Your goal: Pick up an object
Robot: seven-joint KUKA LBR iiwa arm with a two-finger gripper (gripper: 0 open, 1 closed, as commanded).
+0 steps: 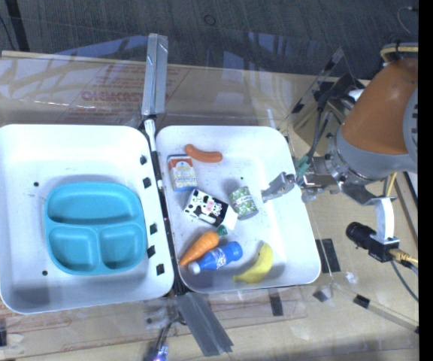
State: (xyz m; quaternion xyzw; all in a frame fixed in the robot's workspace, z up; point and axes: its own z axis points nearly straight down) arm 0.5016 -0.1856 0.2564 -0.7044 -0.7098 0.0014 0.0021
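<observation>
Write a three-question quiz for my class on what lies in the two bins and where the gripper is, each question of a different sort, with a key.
1. True or false: the blue tray lies in the same bin as the banana.
2. Which thing lies nearest the far wall of the right bin? A) the carrot B) the sausage C) the bottle
3. Fill in: the gripper is above the right bin, close to the small green ____.

Key: 1 false, the tray lies in the left bin; 2 B; 3 packet.
</observation>
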